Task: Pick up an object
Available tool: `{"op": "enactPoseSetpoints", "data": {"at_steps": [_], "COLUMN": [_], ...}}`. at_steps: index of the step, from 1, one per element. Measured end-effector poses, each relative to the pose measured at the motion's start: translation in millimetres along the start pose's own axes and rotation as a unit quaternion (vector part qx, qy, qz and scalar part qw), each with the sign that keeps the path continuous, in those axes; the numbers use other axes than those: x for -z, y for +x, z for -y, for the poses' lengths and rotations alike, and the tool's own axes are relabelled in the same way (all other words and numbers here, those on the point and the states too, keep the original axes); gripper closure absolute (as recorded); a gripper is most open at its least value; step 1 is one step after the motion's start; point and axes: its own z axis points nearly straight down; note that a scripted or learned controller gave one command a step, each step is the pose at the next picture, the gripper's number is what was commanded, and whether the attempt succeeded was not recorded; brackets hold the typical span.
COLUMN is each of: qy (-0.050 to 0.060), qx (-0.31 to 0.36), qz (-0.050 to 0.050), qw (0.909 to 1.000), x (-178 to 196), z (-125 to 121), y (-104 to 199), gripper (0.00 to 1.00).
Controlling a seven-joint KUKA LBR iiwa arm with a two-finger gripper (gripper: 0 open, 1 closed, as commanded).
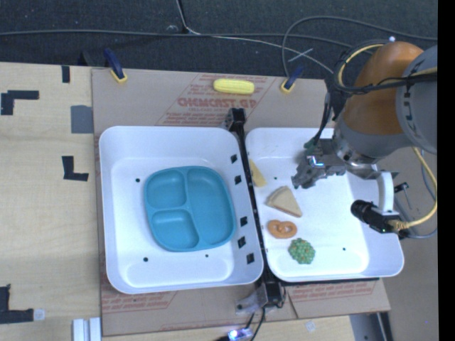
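Note:
My gripper (307, 174) hangs over the middle of the right bin (353, 260), pointing down and left. Just below and left of it lies a tan wedge of bread (285, 202). An orange pretzel-like ring (281, 228) sits under the wedge, and a green broccoli floret (302, 251) lies near the bin's front. A small yellow cheese-like piece (257, 175) rests against the bin's left wall. I see nothing between the fingers, and the gripper touches none of the objects.
The left bin (121, 155) holds a blue divided plate (189, 207). A yellow banana-like object (233, 86) lies on the cardboard behind the bins. Blue clamps (114, 64) hold the cardboard's back edge. Cables loop above the arm at the right.

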Motion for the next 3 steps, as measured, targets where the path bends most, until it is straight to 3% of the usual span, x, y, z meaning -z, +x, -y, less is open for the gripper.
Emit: {"op": "enactPoseSetpoints", "data": {"at_steps": [3], "qy": [0.0], "qx": [0.001], "qz": [0.0], "qw": [1.0], "x": [-8], "z": [-70], "y": [157], "gripper": [1.0]}}
